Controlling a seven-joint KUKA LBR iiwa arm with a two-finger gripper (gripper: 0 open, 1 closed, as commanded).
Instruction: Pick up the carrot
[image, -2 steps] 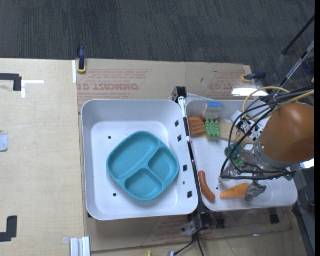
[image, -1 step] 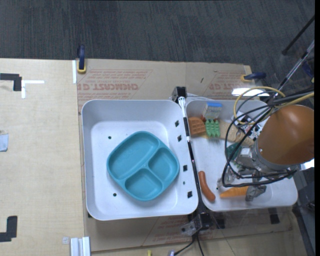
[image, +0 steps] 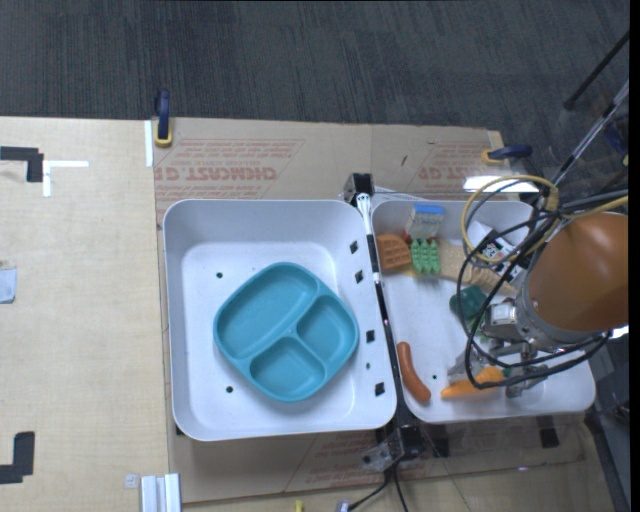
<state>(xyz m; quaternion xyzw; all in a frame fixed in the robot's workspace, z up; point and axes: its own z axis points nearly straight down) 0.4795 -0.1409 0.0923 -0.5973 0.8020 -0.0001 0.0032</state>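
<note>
The carrot (image: 461, 390) is a small orange piece lying near the front edge of the right bin (image: 440, 330), with its pointed end toward the left. My gripper (image: 493, 370) is low in that bin, directly over the carrot's thicker right end. The wrist and cables hide that end. The carrot looks to be resting on the bin floor.
A reddish sausage (image: 412, 372) lies just left of the carrot. A dark green item (image: 466, 300) sits behind the gripper. A brown waffle piece (image: 394, 254), a green block (image: 427, 258) and a blue-topped item (image: 428, 215) are at the back. The left bin (image: 190, 300) holds a blue divided plate (image: 286, 331).
</note>
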